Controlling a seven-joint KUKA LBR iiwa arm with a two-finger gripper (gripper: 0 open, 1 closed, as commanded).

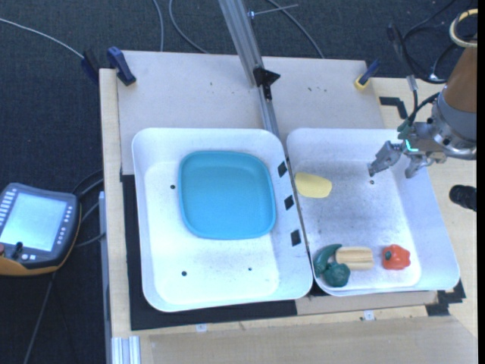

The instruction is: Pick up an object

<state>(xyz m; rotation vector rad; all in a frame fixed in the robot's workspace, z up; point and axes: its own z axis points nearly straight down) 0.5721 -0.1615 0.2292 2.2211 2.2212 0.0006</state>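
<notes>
**Arm over the right bin, nothing in its grip**

The bench [189, 89] is a pale board with a blue clamp [121, 65] at its far left corner and a yellow one [367, 74] at the far right. A metal pole [244, 36] slants down from the top to the seam between the two bins.

The left bin [159, 279] holds a blue plate [227, 193], square with rounded corners, lying flat near the bin's middle.

The right bin [428, 226] holds four small things. A yellow piece [313, 185] lies near its left wall, towards the far side. Along the near wall sit a green piece [331, 265], a tan block [355, 258] touching it on the right, and a red piece [395, 257] just beside the block, apart from it.

The arm [461, 101] comes in from the right, over the bin's far right corner. The gripper [392, 163] hangs above the bin floor, its fingers [380, 162] spread apart with nothing between them. It is well apart from the yellow piece to its left and from the three things by the near wall.

A pendant [34, 226] with a lit screen lies on the dark floor left of the bench, among cables [151, 6].
</notes>
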